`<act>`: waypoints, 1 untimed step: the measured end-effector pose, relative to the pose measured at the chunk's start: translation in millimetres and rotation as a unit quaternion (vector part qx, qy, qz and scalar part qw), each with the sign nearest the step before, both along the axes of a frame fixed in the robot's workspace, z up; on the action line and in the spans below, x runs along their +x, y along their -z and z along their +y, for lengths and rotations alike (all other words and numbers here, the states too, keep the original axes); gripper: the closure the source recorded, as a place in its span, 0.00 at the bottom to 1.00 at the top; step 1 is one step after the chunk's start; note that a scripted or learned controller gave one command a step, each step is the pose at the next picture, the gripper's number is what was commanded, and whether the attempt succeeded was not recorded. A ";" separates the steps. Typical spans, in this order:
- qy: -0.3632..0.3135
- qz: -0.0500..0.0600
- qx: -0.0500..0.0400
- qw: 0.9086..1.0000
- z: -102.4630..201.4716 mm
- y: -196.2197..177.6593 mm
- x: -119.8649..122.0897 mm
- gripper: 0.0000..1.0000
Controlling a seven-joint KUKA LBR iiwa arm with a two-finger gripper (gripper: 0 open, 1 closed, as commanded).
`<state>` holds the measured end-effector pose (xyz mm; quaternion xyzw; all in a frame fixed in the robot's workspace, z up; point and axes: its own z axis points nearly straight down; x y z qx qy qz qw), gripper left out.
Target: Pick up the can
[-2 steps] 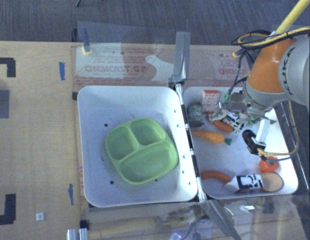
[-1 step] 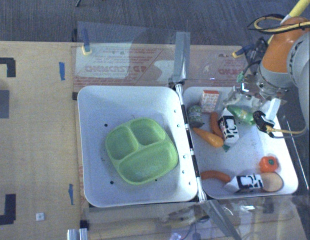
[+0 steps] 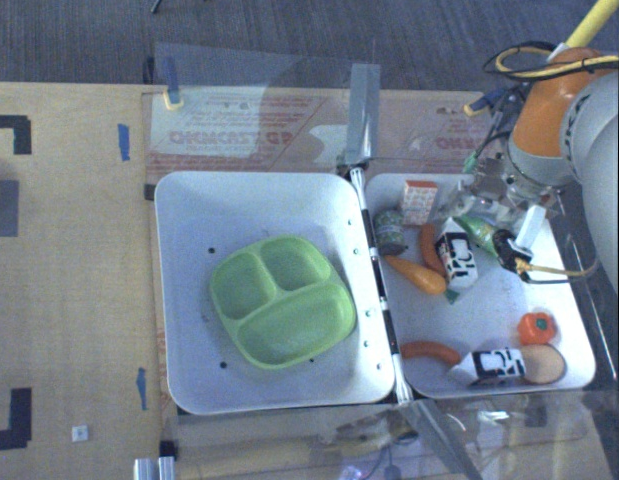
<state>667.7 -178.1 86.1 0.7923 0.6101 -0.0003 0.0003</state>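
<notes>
The can [image 3: 390, 231] is small and dark, with a greenish label. It stands in the right bin [image 3: 579, 363], close to that bin's left wall and near its back. My gripper [image 3: 471, 208] hangs over the back of the same bin, to the right of the can and apart from it, below the arm's orange band [image 3: 542, 120]. A small white and red box [image 3: 420, 200] lies between the can and the gripper. Nothing visibly sits in the gripper.
Around the gripper lie an orange carrot [image 3: 416, 275], a black and white object [image 3: 457, 258] and a green item [image 3: 480, 231]. Near the front are a sausage [image 3: 429, 350], an orange fruit [image 3: 537, 328] and a tan lump [image 3: 549, 365]. The left bin [image 3: 189, 218] holds a green divided plate [image 3: 282, 300].
</notes>
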 end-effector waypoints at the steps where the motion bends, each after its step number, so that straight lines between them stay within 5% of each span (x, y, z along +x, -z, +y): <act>1: 0.021 0.000 0.000 1.000 12.4 0.0 -0.3 0.00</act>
